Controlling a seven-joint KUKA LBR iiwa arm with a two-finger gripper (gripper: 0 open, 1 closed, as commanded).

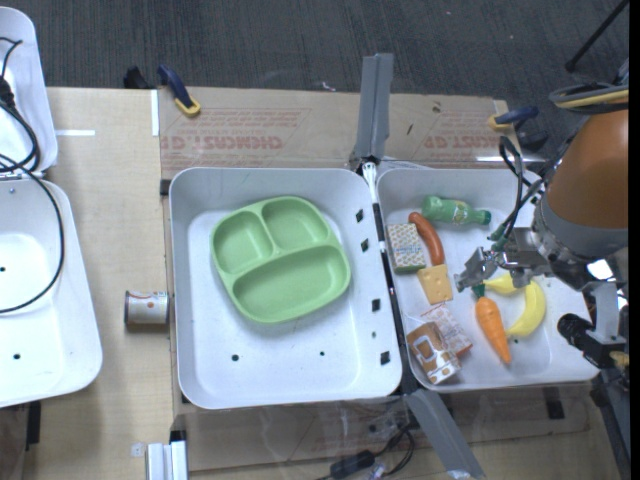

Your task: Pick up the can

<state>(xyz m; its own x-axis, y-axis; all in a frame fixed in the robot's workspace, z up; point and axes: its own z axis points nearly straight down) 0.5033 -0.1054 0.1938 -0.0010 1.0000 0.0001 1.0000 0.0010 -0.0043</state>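
The task is at its first step: the approach to the can (pixel 147 308) is not yet made. The arm (pixel 592 183) hangs over the right bin (pixel 520 373), and its jaws are low among the toy food there, just beside the banana (pixel 527 308) and above the carrot (pixel 492 330). Whether the jaws are released or clenched cannot be told, because the wrist parts are dark and small here. Nothing is seen between them.

The can lies on its side on the worktop (pixel 110 128), outside both bins, just beside the left wall of the left bin (pixel 185 268). It is well apart from the jaws; the whole left bin with the green plate (pixel 281 258) lies between. The next move probably calls for lifting clear of the right bin, crossing over both bins, and coming down across the can's round body.
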